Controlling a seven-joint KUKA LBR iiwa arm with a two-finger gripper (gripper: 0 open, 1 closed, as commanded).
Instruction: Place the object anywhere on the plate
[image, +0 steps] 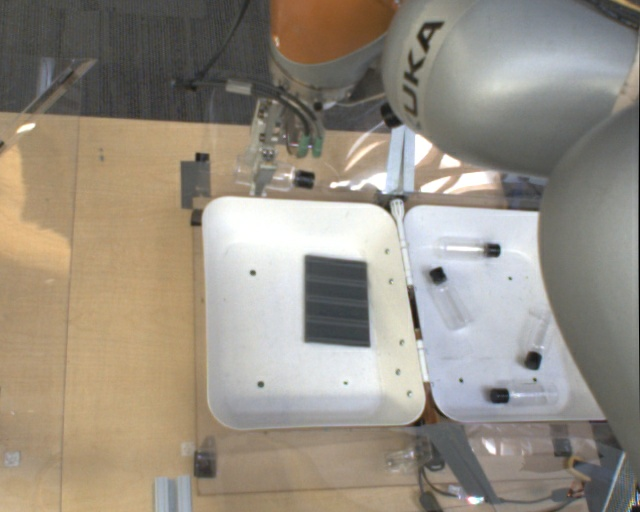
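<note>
**Vial carried above the left bin, plate not yet reached**

Though the grey arm with its orange band fills the upper right of the camera view, the gripper (272, 165) can be made out beyond the far edge of the left shallow white bin (230, 330), hanging over the wooden bench (100, 300). A clear plastic vial with a black cap (285, 179) sits at the tips of the fingers, which appear closed on it, though the glare there makes the contact hard to read. The dark grey ribbed rectangular plate (337, 300) lies flat in the middle of the left bin, well apart from the vial. Four more clear black-capped vials (465, 248) lie scattered in the right white bin (480, 390).

By my reading, this is the carry step: the vial is lifted and the placing remains. The next move calls for bringing the gripper toward the viewer over the plate, lowering, and releasing so the round vial does not roll off the ribs.
</note>
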